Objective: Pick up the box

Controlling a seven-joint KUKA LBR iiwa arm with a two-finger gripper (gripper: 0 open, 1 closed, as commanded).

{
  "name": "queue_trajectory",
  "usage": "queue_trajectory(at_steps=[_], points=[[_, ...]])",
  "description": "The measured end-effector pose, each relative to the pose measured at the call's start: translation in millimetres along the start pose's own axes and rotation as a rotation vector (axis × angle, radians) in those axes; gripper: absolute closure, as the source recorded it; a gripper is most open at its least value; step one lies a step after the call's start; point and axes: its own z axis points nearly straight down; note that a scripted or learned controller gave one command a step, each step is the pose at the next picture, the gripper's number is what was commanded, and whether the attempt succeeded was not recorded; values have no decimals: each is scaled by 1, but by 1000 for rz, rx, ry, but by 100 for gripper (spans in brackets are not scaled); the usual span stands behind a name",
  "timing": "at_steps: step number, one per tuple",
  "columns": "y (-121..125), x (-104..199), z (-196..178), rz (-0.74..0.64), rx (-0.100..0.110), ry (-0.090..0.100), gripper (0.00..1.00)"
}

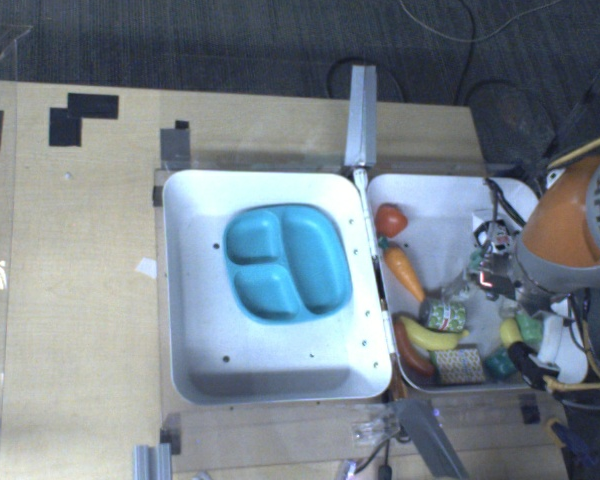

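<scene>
The box (461,365) is small, brown and speckled. It lies at the front edge of the right bin (435,213), just below a banana (427,335). My gripper (487,266) hangs over the right half of this bin, beyond the box and a little to its right. It is apart from the box, with a green can (445,316) lying between them. The arm's orange band (572,228) sits behind the gripper at the right edge of the view.
In the right bin are a red tomato (390,219), a carrot (404,274), a teal item (499,366) and yellow-green pieces (521,330) crowded near the box. The left bin (195,268) holds a blue divided plate (285,261).
</scene>
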Motion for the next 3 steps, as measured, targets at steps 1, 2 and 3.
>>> queue_trajectory(at_steps=[1,2,3], points=[[35,13,1,60,3,0,0],[47,69,2,131,4,1,0],[111,60,4,223,8,-2,0]])
